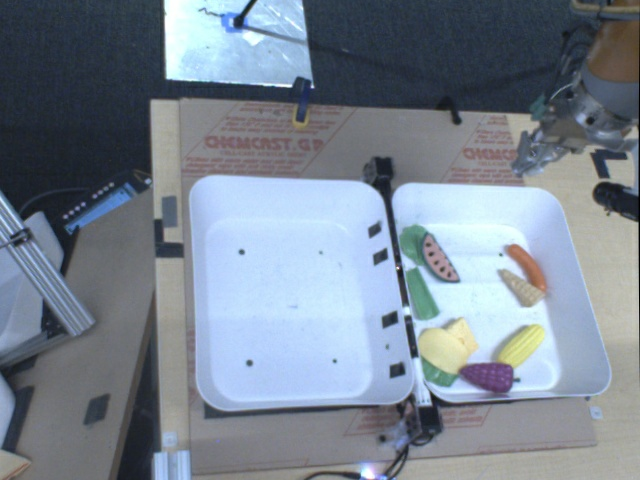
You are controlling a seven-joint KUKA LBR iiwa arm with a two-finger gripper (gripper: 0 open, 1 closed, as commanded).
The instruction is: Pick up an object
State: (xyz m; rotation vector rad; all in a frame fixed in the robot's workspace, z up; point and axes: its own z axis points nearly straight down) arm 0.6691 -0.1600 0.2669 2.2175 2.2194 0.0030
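two white bins (290,193), seven toy foods (440,258), one pincer (527,158)

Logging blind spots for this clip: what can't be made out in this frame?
- Gripper: too small and blurred to tell its fingers' state.
- Arm: cut off by the top and right edges.
- Green toy: mostly hidden under the yellow toy and purple grapes.
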